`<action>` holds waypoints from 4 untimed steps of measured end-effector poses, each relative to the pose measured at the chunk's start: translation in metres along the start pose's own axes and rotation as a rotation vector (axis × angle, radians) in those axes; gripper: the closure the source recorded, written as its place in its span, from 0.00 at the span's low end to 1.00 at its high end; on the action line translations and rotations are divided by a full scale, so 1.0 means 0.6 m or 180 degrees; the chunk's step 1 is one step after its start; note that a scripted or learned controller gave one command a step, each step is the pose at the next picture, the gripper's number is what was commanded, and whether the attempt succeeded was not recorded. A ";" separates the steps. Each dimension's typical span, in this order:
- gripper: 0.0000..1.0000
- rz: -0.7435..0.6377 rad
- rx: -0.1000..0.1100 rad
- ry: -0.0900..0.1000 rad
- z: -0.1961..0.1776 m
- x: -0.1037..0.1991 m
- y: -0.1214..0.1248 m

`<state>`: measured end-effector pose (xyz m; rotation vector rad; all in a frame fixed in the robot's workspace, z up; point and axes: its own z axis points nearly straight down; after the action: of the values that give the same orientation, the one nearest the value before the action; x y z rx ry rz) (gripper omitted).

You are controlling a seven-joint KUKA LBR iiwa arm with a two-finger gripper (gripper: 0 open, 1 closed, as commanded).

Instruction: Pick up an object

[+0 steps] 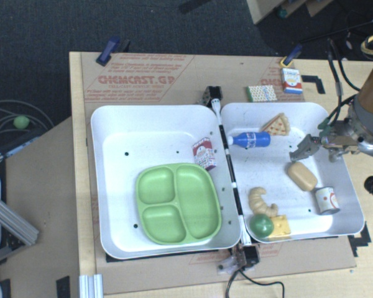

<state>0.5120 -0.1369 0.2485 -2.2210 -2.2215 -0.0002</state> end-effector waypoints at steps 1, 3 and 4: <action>0.00 0.0004 -0.0001 -0.0004 0.090 -0.074 0.069; 0.00 0.0003 0.0008 0.0003 0.274 -0.113 0.005; 0.00 -0.0004 -0.0007 -0.0002 0.273 -0.050 0.071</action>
<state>0.5543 -0.1668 0.0846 -2.2207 -2.2244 -0.0020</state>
